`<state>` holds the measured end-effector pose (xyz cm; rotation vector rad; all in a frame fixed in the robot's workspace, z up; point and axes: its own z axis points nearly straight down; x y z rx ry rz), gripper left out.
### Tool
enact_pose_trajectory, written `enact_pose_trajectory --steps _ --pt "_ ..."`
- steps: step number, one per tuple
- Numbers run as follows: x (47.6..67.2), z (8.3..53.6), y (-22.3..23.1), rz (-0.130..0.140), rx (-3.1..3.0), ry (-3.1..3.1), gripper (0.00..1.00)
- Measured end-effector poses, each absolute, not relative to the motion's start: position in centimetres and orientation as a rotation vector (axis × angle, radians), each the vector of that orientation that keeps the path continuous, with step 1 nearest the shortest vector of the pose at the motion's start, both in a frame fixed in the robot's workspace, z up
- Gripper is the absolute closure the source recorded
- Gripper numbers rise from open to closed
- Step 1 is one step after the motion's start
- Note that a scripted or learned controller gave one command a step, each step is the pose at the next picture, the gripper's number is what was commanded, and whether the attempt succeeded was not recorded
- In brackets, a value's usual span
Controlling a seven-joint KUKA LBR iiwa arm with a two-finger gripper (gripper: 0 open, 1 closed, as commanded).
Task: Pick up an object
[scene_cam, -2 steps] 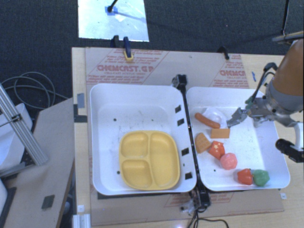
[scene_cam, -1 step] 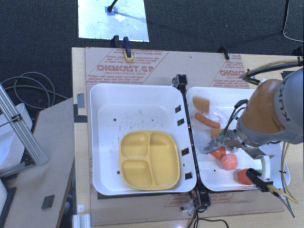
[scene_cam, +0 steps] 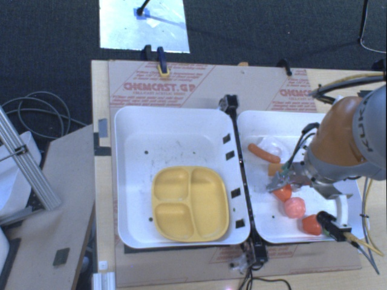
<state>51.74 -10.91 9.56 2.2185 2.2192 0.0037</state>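
Note:
In the right bin [scene_cam: 254, 125] lie an orange carrot-like stick [scene_cam: 264, 153], a small orange block [scene_cam: 275, 169], a red-orange tomato-like piece [scene_cam: 282, 193], a pink ball [scene_cam: 294, 207] and a red piece [scene_cam: 311, 224]. My gripper [scene_cam: 283, 182] reaches down from the right over the small orange block and the red-orange piece. Its tips are low in the bin, right at these two things. Nothing is visibly lifted.
The left bin [scene_cam: 139, 132] holds a yellow divided plate [scene_cam: 190, 203] at its front right. A black divider with clips [scene_cam: 233, 156] runs between the bins. Cardboard sheets lie behind the bins.

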Motion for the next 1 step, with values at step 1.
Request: enact_pose_trajectory --steps 1 --pt "53.32 18.99 -5.52 0.012 2.205 2.228 1.00"
